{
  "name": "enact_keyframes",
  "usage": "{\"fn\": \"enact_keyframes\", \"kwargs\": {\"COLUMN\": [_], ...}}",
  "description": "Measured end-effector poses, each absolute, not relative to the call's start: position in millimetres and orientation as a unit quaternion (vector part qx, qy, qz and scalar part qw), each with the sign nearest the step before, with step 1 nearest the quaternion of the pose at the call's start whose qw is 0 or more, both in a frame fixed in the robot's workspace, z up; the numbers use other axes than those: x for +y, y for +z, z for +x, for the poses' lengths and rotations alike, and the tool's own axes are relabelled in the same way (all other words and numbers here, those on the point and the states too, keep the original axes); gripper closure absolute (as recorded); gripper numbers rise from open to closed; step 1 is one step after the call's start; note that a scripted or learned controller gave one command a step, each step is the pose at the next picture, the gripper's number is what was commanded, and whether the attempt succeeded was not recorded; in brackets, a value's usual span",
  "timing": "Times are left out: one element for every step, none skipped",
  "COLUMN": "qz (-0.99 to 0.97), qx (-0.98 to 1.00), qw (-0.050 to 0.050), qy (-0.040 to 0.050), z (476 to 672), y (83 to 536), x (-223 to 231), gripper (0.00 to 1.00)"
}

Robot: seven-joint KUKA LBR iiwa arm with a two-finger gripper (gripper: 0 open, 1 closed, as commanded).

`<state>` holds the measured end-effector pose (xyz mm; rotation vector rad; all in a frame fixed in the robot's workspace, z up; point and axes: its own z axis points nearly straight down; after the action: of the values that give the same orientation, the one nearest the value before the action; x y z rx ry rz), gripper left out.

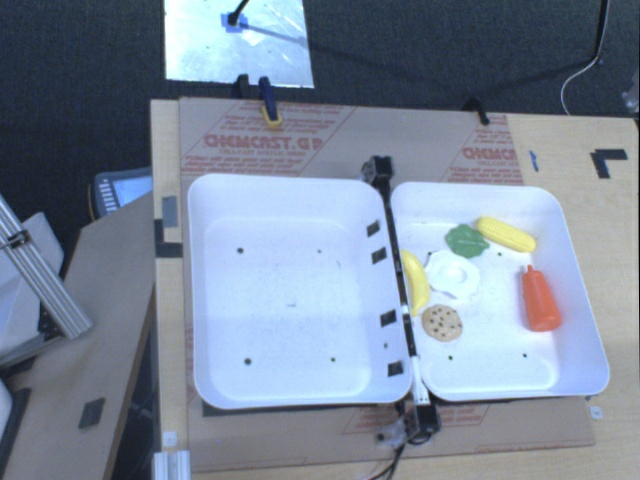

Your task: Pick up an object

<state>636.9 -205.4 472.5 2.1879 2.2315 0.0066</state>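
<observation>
The right bin (575, 363) holds several toy foods. A yellow corn cob (506, 234) lies at its back, with a green leafy piece (465, 240) just left of it. A white fried egg (453, 274) sits in the middle. A yellow banana (415, 280) lies along the bin's left wall. A chocolate-chip cookie (441, 322) rests in front of the egg. An orange bottle (540, 299) lies toward the right side.
The left bin (290, 293) stands beside the right one, joined by a black clipped divider (392, 278). Both rest on a cardboard sheet (330, 143). A shiny metal plate (238, 28) lies behind the bench. An aluminium rail (40, 278) stands at the left.
</observation>
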Motion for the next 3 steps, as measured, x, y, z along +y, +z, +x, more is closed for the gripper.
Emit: {"fn": "enact_keyframes", "kwargs": {"qz": [0.7,0.698,0.698], "qx": [0.714,0.716,0.716], "qw": [0.008,0.01,0.01], "qy": [0.0021,0.0026,0.0025], "z": [636.8,637.4,637.4], "y": [472.4,483.9,484.0], "x": [-205.3,-205.0,-205.0], "gripper": [0.0,1.0,0.0]}}
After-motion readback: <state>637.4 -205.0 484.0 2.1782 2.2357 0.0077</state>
